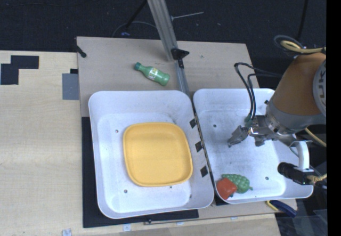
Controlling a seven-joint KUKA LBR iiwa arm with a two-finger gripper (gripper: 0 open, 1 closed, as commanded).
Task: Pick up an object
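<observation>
A: Dark floor at the far side with loose cables, pale wooden bench (37, 149) on the left, and two white bins sitting side by side on it.

B: Starting left: the left bin (104, 123) carries a yellow plate (157, 153), lying flat in the middle. Behind that bin, out on the bench, a small green bottle (152, 73) lies on its side, near a slanted metal rail (165, 22).

A: Now the right bin (213, 107). Near its front-left corner sits a red and green toy (231, 185), strawberry-like, close against the bin wall. That's the only pickable thing in there, I'd say.

B: And the arm (298, 91) leans in from the right, orange band up top. The gripper (241, 136) hangs over the middle of the right bin, well apart from the toy, on its far side. It carries nothing; whether it's spread or closed, I can't tell from here.

A: Risks?

B: The toy hugs the wall and corner. Coming down there, one side of the tool could catch the rim, or nudge the rounded toy so it rolls away instead of seating. A miss looks quite possible.
</observation>
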